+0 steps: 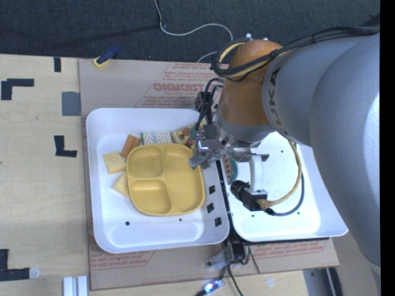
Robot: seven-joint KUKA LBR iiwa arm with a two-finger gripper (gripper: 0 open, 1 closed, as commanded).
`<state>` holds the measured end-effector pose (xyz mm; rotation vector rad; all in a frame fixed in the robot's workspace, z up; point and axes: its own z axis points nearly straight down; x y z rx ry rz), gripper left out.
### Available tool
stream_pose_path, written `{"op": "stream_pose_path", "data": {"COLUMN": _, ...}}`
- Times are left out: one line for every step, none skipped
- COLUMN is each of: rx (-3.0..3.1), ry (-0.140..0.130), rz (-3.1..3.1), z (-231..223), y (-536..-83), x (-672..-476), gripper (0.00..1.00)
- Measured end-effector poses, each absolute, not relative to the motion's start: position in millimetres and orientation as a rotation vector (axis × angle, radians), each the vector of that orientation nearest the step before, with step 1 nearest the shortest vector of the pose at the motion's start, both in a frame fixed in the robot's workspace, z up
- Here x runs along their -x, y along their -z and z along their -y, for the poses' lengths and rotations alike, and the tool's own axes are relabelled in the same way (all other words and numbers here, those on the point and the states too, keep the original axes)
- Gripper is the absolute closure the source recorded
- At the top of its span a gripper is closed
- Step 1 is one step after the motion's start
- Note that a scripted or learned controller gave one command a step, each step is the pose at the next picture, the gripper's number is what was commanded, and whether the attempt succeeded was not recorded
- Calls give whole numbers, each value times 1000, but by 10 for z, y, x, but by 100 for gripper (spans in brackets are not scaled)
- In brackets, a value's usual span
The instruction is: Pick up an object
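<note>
Over the left bin's (99,184) right edge, the claw (200,156) is hanging, its state too hidden to tell, while the yellow divided plate (163,180) is lying just to its left, touching or nearly so.

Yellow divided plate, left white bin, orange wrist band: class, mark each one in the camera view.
yellow divided plate (162,180): camera view, point on its central ridge.
left white bin (154,236): camera view, point on its bare floor near the front.
orange wrist band (244,94): camera view, point on its rounded side.
</note>
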<state>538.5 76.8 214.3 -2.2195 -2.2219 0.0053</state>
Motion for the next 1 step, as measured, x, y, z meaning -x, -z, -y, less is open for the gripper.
{"op": "stream_pose_path", "data": {"rx": 2220, "ry": -6, "rz": 2222, "z": -727, "y": -2140, "x": -5343, "gripper": 100}}
